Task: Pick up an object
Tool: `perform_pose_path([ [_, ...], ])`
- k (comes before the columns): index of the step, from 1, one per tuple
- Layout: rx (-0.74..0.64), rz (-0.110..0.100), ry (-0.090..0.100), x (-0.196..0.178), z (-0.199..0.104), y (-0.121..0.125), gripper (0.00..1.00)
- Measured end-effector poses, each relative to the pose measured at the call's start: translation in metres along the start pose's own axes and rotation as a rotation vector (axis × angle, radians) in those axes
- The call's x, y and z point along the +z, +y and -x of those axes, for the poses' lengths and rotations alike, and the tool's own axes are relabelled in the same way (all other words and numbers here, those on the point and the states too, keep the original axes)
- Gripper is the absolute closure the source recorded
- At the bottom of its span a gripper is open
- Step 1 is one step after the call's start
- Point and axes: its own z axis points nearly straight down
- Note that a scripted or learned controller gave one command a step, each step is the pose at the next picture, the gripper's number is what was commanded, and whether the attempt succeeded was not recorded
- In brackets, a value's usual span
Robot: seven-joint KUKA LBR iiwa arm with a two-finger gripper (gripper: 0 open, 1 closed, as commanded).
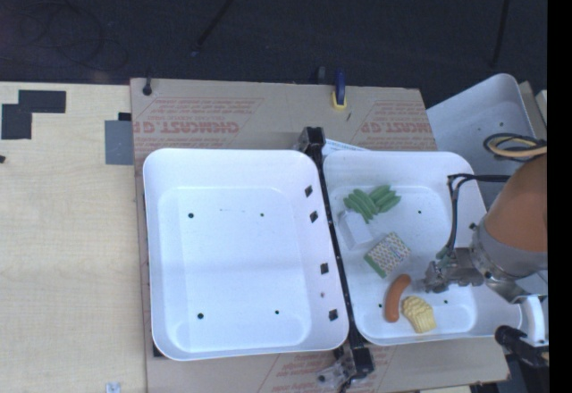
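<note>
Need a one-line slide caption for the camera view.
Gripper lowered into the right bin beside a sausage, corn cob, green beans and a speckled block.

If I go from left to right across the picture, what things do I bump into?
Left white bin → green bean pods → patterned block → orange sausage → yellow corn → end effector, all from the beans on inside the right white bin.

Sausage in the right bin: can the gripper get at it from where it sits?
Probably yes. The gripper hangs just right of the sausage, nothing between them. The corn crowds its lower end, so a grab there might catch both.
</note>
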Motion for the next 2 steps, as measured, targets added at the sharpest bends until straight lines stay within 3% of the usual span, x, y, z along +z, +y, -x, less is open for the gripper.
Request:
perform_pose_path([
  [2,0.010,-0.001,0.000,-0.0186,0.0022,-0.0007,1.00],
])
